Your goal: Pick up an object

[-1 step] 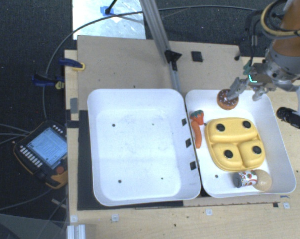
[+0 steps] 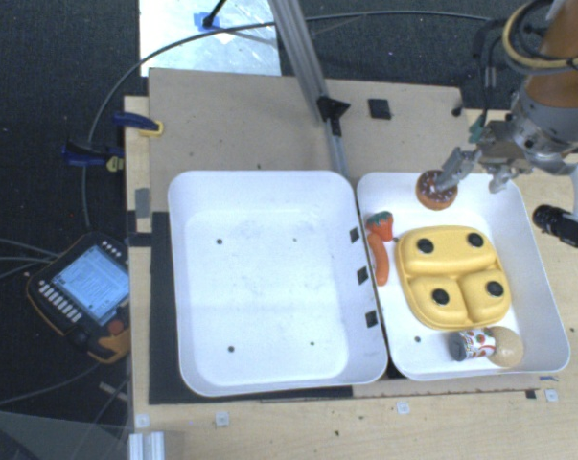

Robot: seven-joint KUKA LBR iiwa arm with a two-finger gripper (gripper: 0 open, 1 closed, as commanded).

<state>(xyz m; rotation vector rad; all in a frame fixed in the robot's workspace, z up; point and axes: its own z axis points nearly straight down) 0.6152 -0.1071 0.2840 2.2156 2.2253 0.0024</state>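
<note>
The right bin (image 2: pixel 538 257) holds a round brown doughnut-like piece (image 2: pixel 433 191) at its far left corner, an orange carrot (image 2: pixel 380 247) along its left wall, a big yellow block with black dots (image 2: pixel 453 276) in the middle, and a small printed can with a beige ball end (image 2: pixel 485 345) at the front. My gripper (image 2: pixel 477 173) hangs over the bin's far edge, open, with its fingers spread. Its left finger (image 2: pixel 454 169) reaches down beside the brown piece. Nothing sits between the fingers.
The left bin (image 2: pixel 260 276) lies beside the right one, their walls meeting at black clips. A metal pole (image 2: pixel 308 56) slants over the bench's back. A teach pendant (image 2: pixel 82 290) and cables lie off the bench to the left.
</note>
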